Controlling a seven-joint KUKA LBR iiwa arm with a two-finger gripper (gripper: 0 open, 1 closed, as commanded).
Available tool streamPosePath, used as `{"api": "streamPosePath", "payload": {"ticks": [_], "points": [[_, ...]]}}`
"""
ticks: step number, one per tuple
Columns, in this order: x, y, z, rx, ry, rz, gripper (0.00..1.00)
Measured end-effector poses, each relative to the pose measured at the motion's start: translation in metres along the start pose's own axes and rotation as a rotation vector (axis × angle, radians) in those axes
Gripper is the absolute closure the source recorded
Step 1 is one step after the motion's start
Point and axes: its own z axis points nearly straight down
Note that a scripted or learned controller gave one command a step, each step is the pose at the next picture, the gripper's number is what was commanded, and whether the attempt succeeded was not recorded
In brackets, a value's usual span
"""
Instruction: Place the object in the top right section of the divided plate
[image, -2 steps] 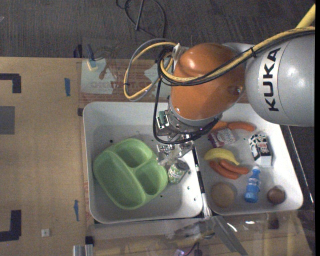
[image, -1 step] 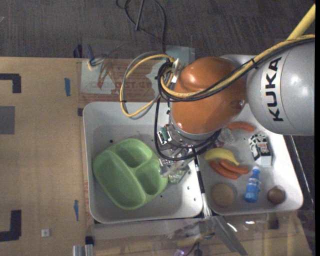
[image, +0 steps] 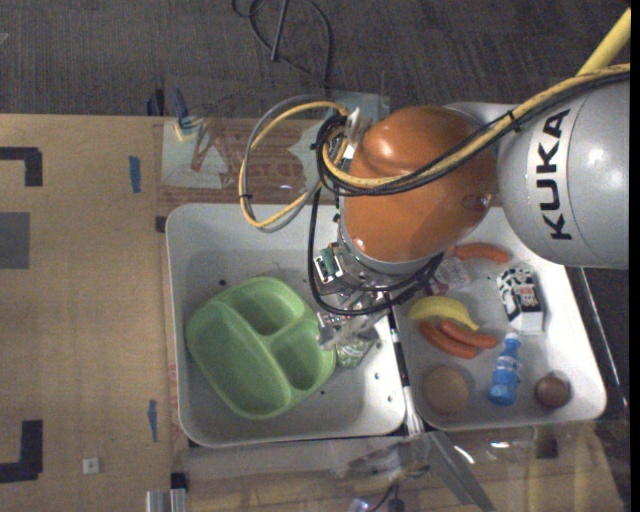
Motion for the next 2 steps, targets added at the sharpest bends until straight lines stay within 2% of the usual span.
{"api": "streamPosePath", "payload": {"ticks": [2], "points": [[-0.005, -0.003, -0.021, 0.011, -0.010, 0.005, 1.00]]}}
